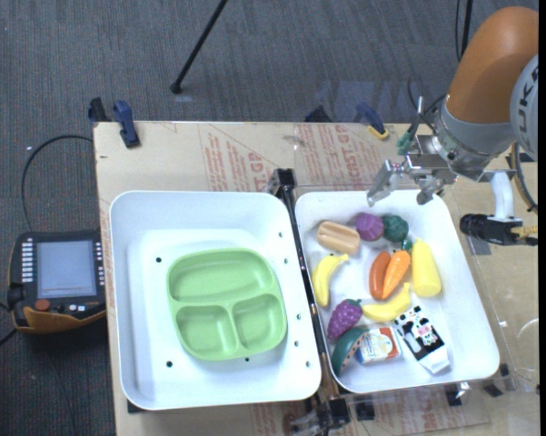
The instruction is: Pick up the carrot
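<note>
Hovering over the far rim of the right bin (468, 271), the gripper (405, 185) has its fingers spread and nothing between them. The carrot (396, 272) lies mid-bin, touching an orange pepper (380, 274) on one side with a corn cob (425, 269) just beside it on the other. That crowding is the likely trouble: fingers could catch a neighbour instead or push the carrot aside. Open floor lies mainly along the bin's near right corner.
</note>
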You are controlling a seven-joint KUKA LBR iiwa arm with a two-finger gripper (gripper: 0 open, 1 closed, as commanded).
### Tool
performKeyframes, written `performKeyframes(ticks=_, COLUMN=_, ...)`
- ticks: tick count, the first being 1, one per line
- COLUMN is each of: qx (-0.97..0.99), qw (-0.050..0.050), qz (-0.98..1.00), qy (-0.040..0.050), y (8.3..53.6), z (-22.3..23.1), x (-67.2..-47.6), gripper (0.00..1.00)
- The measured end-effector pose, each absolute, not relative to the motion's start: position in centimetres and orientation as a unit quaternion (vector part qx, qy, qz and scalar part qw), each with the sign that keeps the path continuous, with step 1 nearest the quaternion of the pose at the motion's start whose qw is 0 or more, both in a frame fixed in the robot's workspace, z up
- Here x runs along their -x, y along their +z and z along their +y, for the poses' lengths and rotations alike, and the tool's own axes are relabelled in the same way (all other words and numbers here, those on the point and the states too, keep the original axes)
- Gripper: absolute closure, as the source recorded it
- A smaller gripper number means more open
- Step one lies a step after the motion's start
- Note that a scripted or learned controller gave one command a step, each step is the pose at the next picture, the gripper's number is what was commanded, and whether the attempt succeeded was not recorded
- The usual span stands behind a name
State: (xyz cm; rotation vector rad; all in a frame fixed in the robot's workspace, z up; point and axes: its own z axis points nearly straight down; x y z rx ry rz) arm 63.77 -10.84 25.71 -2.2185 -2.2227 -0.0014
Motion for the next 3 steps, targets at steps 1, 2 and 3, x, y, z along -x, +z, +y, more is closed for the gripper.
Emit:
performKeyframes(ticks=1, qx=0.709, qw=0.009, qz=-0.705, qy=0.0051, y=11.4, z=-11.7, x=-59.8, gripper=0.00)
performKeyframes(ticks=2, qx=0.773, qw=0.000, qz=-0.635, qy=-0.0063, y=9.4, z=-16.1, x=-59.2, gripper=0.00)
performKeyframes(ticks=3, qx=0.774, qw=0.001, qz=-0.633, qy=-0.0045, y=10.3, z=-16.3, x=-59.0, gripper=1.00)
